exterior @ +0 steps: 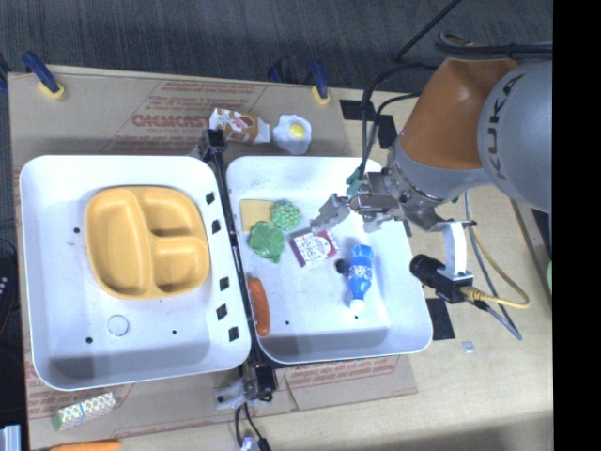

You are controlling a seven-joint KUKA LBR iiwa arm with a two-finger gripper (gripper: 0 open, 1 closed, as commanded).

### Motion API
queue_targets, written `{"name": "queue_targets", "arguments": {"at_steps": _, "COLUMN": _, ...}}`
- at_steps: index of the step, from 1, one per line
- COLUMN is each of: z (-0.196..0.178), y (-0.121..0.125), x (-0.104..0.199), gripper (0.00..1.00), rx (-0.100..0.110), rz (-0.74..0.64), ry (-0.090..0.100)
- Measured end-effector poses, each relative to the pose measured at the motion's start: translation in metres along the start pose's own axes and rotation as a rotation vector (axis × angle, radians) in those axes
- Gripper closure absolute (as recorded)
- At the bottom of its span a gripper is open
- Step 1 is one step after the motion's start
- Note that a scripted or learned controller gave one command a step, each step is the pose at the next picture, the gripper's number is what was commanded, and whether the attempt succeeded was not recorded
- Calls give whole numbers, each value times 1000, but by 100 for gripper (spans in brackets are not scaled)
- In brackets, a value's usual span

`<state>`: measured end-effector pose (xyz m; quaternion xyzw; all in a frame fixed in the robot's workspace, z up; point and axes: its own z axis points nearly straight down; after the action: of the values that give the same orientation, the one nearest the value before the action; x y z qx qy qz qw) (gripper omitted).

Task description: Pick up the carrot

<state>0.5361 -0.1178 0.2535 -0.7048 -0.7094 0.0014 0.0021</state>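
Two hazards apply. Carrot (259, 305) lies against the right bin's (406, 332) left wall, near its front corner; fingers may strike the wall. Gripper (331, 211), jaw state not discernible, hovers well apart above a packet (314, 247), risking a wrong pick.

Orange carrot (259, 305), yellow tray (150, 240), white bins (56, 346), blue bottle (359, 272), possibly green lettuce (267, 241)

Carrot (259, 305) hugs bin wall (246, 289) (right side open).
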Motion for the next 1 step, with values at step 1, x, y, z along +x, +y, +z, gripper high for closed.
{"name": "queue_targets", "arguments": {"at_steps": 1, "z": 61, "y": 11, "x": 78, "gripper": 0, "rx": 2, "rz": 46, "ry": -1}}
